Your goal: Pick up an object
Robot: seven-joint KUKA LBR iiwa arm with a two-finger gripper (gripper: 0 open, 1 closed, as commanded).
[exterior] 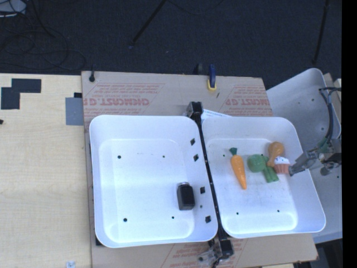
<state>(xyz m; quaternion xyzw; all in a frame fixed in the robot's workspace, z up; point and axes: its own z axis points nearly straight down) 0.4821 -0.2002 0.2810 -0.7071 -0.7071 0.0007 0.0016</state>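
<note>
The right bin (262, 219) holds an orange carrot with a green top (239, 171), a green toy (260, 165), a tan-orange piece (275, 149) and a small white and pink piece (282, 164). They are clustered in its upper right part. My gripper (295, 167) reaches in low over the bin's right rim. Its tip is right beside the white and pink piece, and whether it touches is unclear. A black block (185, 196) lies in the left bin (128, 149), near its lower right corner.
A black divider with clips (203, 166) runs between the two bins. A grey metal plate (304, 96) and cables (330, 116) sit at the right. Both bins rest on a cardboard sheet (139, 96), with a blue and yellow clamp (212, 78) at its far edge.
</note>
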